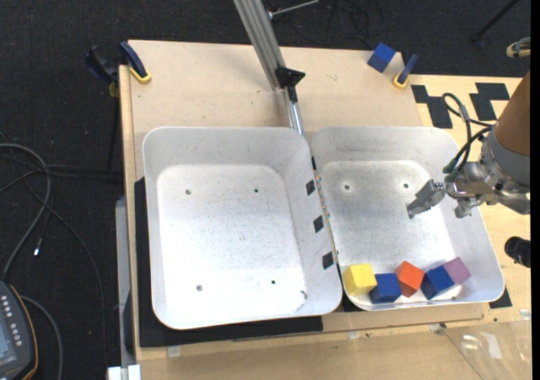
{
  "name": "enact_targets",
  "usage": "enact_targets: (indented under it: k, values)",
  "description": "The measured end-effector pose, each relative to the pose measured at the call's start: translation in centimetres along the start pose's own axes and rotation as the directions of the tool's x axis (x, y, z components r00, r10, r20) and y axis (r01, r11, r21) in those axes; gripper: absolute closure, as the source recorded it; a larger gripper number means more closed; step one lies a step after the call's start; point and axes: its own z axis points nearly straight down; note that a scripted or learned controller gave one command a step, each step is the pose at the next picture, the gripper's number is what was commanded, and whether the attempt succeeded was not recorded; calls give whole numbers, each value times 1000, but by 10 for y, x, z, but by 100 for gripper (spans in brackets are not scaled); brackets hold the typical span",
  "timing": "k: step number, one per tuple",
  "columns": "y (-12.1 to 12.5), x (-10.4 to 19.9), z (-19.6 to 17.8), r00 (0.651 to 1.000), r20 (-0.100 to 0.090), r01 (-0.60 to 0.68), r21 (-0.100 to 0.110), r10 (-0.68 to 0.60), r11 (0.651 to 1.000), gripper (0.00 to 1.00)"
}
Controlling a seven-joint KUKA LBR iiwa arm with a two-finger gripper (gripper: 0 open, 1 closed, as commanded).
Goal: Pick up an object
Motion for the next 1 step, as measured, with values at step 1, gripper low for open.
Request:
enact_targets:
  k: [1]
  values:
    - [-15,43,86,1000,-4,4,9,-4,1000,0]
